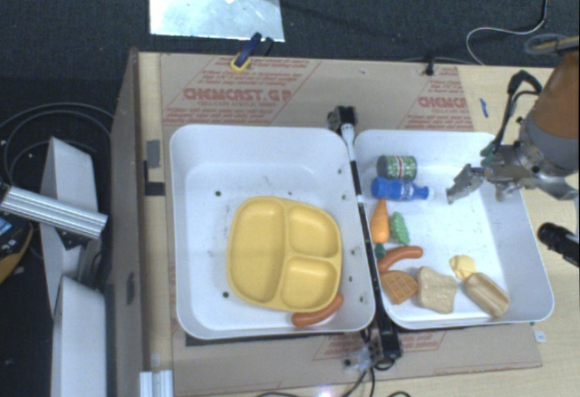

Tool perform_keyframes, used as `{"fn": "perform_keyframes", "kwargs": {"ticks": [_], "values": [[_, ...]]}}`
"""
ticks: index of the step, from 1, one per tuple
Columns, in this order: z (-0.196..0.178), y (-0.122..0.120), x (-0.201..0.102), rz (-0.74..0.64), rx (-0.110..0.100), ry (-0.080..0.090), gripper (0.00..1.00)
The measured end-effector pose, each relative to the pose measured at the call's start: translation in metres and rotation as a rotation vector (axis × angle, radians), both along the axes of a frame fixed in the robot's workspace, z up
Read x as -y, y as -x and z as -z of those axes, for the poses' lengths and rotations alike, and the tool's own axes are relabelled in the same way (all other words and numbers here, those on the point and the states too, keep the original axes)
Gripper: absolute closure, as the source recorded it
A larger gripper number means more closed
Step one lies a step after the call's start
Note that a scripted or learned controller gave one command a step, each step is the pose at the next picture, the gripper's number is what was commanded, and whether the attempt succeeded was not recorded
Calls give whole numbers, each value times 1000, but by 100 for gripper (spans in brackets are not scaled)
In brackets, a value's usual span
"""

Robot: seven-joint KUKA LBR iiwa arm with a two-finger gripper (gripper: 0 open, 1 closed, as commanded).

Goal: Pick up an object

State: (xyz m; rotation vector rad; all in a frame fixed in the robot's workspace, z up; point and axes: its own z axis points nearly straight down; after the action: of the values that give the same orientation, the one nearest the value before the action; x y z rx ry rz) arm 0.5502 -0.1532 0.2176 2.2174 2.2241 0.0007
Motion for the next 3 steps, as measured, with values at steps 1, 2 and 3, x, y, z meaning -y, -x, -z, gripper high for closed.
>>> {"fn": "perform_keyframes", "kwargs": {"ticks": [1,2,3], "values": [[88,-39,-41,-1,-3,-1,0],[109,-84,-59,0,17,4,0],[134,-30,-70,2,-1,0,0]]}}
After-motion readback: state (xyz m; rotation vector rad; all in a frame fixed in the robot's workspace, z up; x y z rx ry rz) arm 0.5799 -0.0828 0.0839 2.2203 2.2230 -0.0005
